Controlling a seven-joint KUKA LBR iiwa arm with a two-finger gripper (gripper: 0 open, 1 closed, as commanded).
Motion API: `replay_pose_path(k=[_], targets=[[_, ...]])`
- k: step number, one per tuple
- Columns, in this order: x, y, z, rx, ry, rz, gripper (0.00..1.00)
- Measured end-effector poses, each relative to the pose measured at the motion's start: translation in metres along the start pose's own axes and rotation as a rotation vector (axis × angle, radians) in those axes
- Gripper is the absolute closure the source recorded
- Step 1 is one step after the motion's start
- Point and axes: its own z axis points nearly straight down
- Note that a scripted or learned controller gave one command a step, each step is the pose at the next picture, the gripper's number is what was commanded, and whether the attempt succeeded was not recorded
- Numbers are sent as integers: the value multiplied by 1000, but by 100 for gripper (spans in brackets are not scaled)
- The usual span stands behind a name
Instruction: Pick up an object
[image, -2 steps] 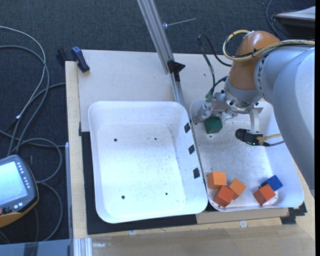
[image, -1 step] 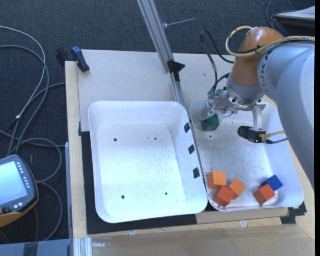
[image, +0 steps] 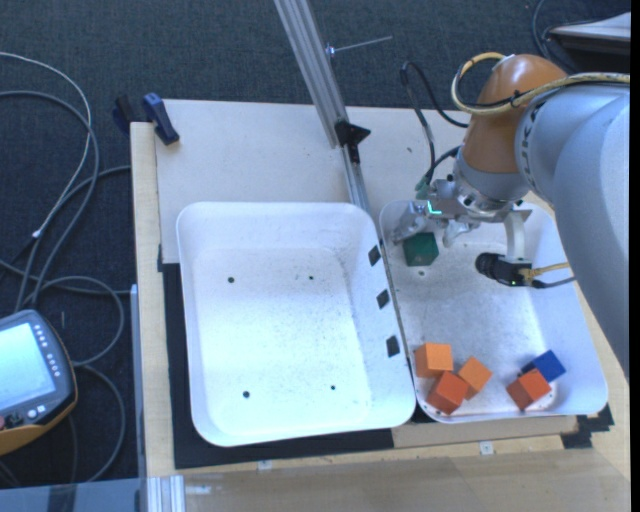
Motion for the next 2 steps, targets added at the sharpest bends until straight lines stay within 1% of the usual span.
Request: replay_pose_path(k=[1,2], targets=[[0,1,-11,-3,0,-1,100],[83,4,-75,8,0,7,100]])
